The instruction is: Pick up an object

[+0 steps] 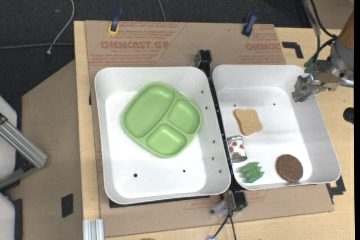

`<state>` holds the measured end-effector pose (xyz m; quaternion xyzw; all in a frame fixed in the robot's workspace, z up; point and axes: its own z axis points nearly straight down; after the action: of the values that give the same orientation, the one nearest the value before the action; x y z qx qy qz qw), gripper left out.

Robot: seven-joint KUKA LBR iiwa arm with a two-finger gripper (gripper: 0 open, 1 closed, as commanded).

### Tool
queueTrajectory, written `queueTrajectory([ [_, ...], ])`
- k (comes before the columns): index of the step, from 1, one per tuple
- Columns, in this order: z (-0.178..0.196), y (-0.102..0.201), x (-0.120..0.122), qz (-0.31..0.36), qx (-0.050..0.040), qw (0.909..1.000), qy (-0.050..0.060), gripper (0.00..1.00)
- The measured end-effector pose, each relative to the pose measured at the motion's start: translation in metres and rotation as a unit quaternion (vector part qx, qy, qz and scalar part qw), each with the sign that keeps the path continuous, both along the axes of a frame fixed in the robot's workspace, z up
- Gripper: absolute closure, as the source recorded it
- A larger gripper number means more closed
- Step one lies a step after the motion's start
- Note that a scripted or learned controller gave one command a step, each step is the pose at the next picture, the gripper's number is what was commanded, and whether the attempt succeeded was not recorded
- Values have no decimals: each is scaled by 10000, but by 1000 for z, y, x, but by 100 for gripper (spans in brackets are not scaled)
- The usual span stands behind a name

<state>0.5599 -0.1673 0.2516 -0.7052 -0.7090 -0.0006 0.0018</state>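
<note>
A green three-compartment plate (162,119) is lying tilted in the left bin (112,87). In the right bin (323,132), a slice of toast (248,121) is sitting near the middle, while a small can (237,148), a green leafy toy (251,171) and a brown round patty (289,167) are resting along the near edge. The gripper (304,89) is hovering over the right bin's far right rim, apart from every object; its fingers are too blurred, so whether they are spread or closed I cannot tell.

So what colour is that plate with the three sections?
Light green. The divided plate sits in the left bin, clearest in the camera view.
</note>
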Motion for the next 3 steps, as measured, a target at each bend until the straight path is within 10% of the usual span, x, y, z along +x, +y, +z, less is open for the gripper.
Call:
queueTrajectory([
  [3, -13, 159, 33, 3, -2, 10000, 9, 100],
])
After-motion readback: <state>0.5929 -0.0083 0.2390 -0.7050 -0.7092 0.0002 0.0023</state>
